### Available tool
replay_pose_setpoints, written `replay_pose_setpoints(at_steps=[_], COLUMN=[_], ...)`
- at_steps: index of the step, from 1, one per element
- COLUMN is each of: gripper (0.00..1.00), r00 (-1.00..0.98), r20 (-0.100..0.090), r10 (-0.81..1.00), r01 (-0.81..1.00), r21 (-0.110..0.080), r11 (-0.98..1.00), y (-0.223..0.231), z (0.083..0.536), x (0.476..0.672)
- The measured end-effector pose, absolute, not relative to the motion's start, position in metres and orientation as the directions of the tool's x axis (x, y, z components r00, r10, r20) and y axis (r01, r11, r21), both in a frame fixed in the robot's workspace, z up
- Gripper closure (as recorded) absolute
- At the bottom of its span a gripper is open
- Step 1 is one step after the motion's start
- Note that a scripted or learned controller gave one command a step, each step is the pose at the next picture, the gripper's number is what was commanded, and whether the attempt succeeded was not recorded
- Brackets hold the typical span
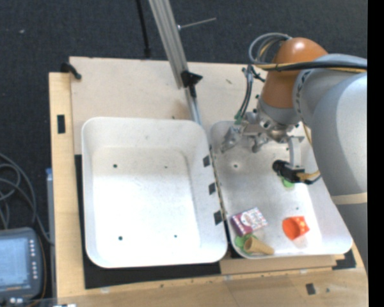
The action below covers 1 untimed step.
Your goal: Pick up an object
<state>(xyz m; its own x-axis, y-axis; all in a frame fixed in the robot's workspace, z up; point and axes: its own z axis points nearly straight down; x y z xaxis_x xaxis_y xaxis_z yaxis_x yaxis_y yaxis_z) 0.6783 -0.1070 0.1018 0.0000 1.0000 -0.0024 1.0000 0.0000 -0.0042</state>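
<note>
Four small things for picking, all on the floor of the right-hand bin (pixel 256 187) as seen from the camera. At the bin's front-left corner: a tan cone (pixel 261 246) with a green end, lying on its side, close against the front wall. Just behind the cone: a pink-and-white patterned packet (pixel 249 220), lying flat. To the right of both, apart from them: an orange block (pixel 295 227). Farther back, toward the bin's right side: a small green piece (pixel 287 183), too small to name more exactly. All four well apart from the tool (pixel 243 137).

Tool low over the bin's back-left corner, near the wall shared with the neighbouring bin. Open or closed: cannot tell from this slant. Above the tool, the orange band (pixel 288 75) of the wrist; beyond that, the grey arm (pixel 336 126), reaching in from the right and covering the bin's back-right part.

Beside it on the left, the second white bin (pixel 147 190), with only a few dark specks on its floor. Both bins side by side on a pale wooden tabletop (pixel 128 82). Behind the bins, an aluminium rail (pixel 166 31) slanting down to the gap between them. At the lower left, off the tabletop, a control pendant (pixel 9 261) with a lit screen, grey cables looping above it on the dark floor (pixel 51 18).
</note>
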Motion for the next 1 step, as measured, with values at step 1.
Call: replay_pose_setpoints(at_steps=[1], gripper=[1.0], r00=[0.0], r20=[-0.003], r10=[1.0], r01=[1.0], r21=[0.004], r11=[0.0], y=[-0.1079], z=[0.1175], x=[0.6807])
